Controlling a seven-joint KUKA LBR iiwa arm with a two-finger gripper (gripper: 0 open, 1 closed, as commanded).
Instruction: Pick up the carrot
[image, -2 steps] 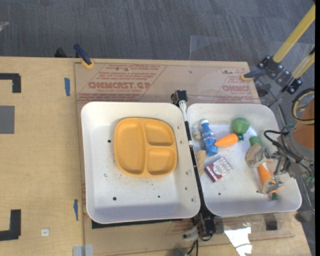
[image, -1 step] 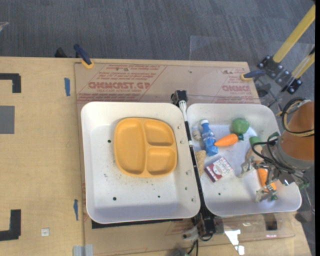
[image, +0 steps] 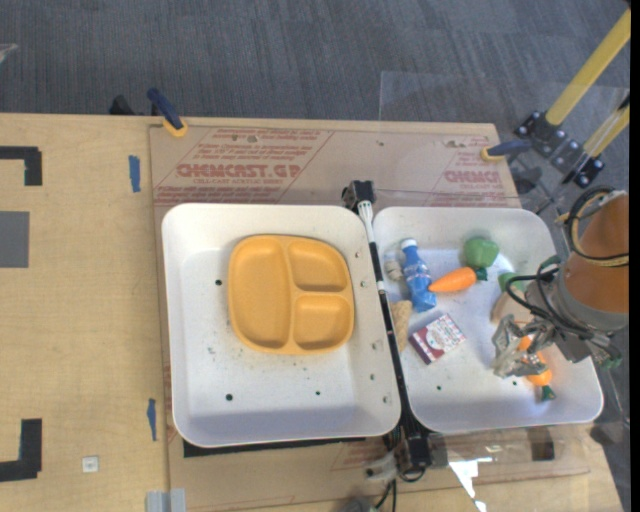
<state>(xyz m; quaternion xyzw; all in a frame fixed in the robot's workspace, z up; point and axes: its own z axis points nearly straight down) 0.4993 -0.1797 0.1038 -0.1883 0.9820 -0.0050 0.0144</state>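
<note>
Two white bins side by side on bench. Left bin (image: 190, 330) holds orange divided plate (image: 291, 293). Right bin (image: 575, 405) holds the small things.

Arm (image: 600, 260) reaches in from right, low over near-right part of right bin. Gripper (image: 518, 352) sits there, close to small orange piece (image: 540, 378) – cannot tell if jaws are spread or pressed together, too much clutter.

Carrot (image: 455, 281) lies in far middle of right bin, just beside blue bottle (image: 415, 275) and green thing (image: 480, 250), well apart from gripper.

Judgement – carrot not yet grasped; approach, grip and lift all remain.
</note>
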